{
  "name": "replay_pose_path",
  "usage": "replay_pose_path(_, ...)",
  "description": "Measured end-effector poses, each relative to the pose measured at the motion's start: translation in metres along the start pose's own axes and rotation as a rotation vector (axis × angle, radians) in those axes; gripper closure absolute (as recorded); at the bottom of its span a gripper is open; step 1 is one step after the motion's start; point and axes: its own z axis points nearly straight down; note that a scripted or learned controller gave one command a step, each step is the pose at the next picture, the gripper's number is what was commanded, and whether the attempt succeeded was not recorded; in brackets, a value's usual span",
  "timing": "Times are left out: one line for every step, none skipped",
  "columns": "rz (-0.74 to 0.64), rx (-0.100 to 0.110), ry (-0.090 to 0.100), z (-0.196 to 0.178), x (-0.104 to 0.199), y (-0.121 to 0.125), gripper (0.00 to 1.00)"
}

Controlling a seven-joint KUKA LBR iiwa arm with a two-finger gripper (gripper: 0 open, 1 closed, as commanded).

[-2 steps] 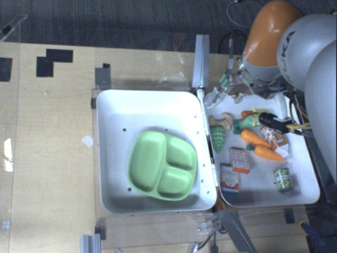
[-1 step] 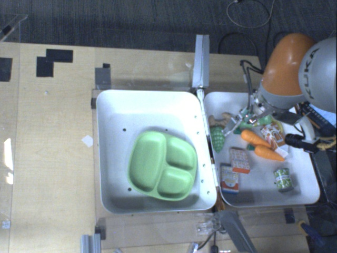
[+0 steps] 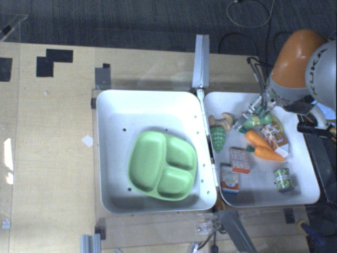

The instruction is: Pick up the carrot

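Note:
Two orange carrots lie in the right bin (image 3: 310, 191). One carrot (image 3: 256, 138) is near the bin's middle. The other carrot (image 3: 270, 153), with a green top, lies just below and to the right of it. My gripper (image 3: 249, 116) hangs over the bin's upper part, above and slightly left of the carrots, next to a green and yellow item (image 3: 261, 122). Nothing shows as held. The grey arm with its orange band (image 3: 295, 57) comes in from the upper right.
The right bin also holds a beige toy (image 3: 224, 121), a dark green ridged piece (image 3: 218, 137), a red box (image 3: 240, 160), a small carton (image 3: 229, 178), a green can (image 3: 283, 178) and a printed packet (image 3: 275, 135). A green divided plate (image 3: 162, 165) lies in the left bin (image 3: 113, 120).

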Motion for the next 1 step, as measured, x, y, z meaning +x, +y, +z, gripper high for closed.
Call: replay_pose_path(0.015, -0.002, 0.0, 0.0187, 0.0504, -0.0211, 0.0)
